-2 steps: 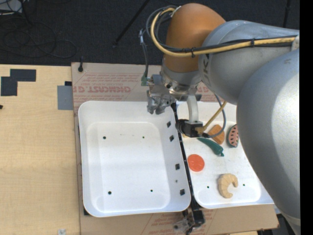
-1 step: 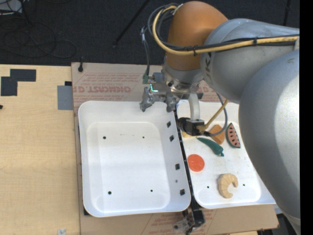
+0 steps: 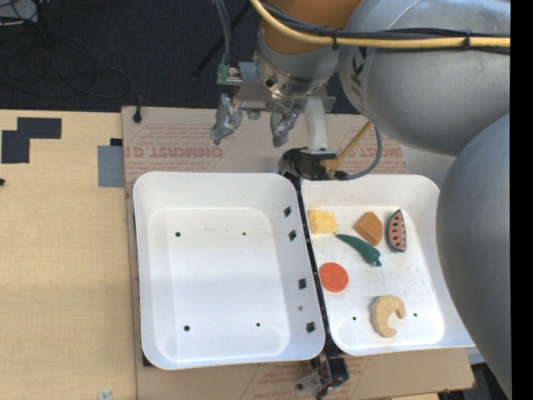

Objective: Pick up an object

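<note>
We see the claw (image 3: 254, 127) hanging spread wide with nothing in it beyond the far rim of the left bin (image 3: 150, 265), so no pick looks done: the yellow block (image 3: 323, 221), nearest that bin's divider, awaits grasping.

Both bins, left bin (image 3: 158, 223) and right bin (image 3: 425, 207), look smooth glossy white plastic. Desk (image 3: 58, 257) is pale matt wood grain; a brown printed cardboard sheet (image 3: 183, 144) lies matt under the bins. Arm shell (image 3: 433, 57) is smooth satin grey; fingers (image 3: 223, 125) dull metal.
</note>
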Robot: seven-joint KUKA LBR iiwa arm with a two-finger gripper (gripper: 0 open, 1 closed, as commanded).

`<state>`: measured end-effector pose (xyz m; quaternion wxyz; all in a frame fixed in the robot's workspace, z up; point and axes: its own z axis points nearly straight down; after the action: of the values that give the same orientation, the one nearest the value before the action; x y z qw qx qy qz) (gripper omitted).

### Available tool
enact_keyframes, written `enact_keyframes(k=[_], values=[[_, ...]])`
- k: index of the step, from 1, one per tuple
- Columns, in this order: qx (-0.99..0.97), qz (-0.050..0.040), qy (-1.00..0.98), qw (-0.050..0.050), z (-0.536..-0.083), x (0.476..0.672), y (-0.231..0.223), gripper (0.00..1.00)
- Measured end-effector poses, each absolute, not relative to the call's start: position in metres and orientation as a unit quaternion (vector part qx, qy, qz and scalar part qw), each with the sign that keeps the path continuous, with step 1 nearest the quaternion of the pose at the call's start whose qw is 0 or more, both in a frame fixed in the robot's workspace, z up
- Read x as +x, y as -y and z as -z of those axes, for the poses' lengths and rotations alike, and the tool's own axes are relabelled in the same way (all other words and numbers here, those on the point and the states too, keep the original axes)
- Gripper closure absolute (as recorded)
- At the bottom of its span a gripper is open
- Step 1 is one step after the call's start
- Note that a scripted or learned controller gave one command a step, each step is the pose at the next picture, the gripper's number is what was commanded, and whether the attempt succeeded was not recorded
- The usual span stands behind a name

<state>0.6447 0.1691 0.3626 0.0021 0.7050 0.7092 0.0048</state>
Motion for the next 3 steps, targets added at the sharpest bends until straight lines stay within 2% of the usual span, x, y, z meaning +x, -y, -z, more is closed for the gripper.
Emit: enact_keyframes(k=[1, 2, 3], values=[[0.704, 0.0029, -0.71, -0.001, -0.364, 0.643, -0.168, 1.0], [0.703, 0.0034, -0.711, -0.001, -0.363, 0.643, -0.169, 0.0], [0.705, -0.0052, -0.709, 0.002, -0.492, 0.644, -0.243, 0.0]])
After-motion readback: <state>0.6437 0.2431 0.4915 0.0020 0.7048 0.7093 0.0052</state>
